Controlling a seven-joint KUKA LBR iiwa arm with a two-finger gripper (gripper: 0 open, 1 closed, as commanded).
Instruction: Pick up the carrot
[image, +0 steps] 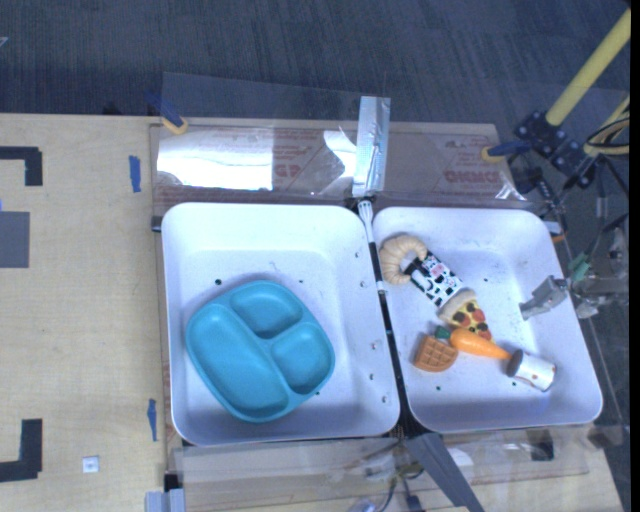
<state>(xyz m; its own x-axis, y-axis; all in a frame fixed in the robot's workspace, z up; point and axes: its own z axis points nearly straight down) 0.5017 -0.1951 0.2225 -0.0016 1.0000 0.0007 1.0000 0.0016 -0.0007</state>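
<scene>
The small orange plastic carrot lies flat in the right white bin, crowded among toys: a waffle-patterned cone touches its 9 o'clock end, a pizza slice sits at 12 o'clock, and a white cylinder at 4 o'clock. The gripper hovers near the bin's 3 o'clock rim; whether its jaws are spread, I cannot tell. The carrot lies toward its 8 o'clock, apart from it.

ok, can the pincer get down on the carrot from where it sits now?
Probably yes. The carrot lies uncovered in the right bin, nothing on top of it. But the waffle and the pizza slice touch its thick end, so the fingers might catch them.
</scene>
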